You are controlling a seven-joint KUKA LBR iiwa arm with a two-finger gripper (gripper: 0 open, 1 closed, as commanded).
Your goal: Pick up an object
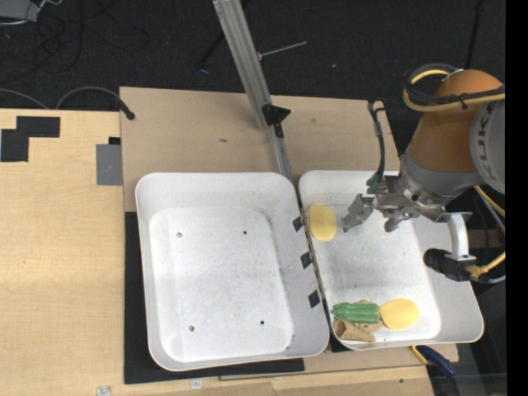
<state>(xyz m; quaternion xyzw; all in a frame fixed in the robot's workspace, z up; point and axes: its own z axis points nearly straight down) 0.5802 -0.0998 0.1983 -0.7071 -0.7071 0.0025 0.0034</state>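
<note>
In the right bin [450, 324], a pale yellow oval object [322, 222] lies against the left wall. At the bin's front edge are a green ridged object [356, 311], a tan piece [356, 331] just below it, and a round yellow object [399, 313] beside them. My gripper [374, 219] hangs over the back part of this bin, just right of the yellow oval. Its two grey fingers [355, 214] are spread apart and hold nothing.
The left bin [157, 196] sits beside the right one, joined to it by black clips [307, 259] along the shared wall. A slanted metal rail [247, 64] rises behind the bins. The orange-banded arm [450, 130] and its cables stand over the right bin's right side.
</note>
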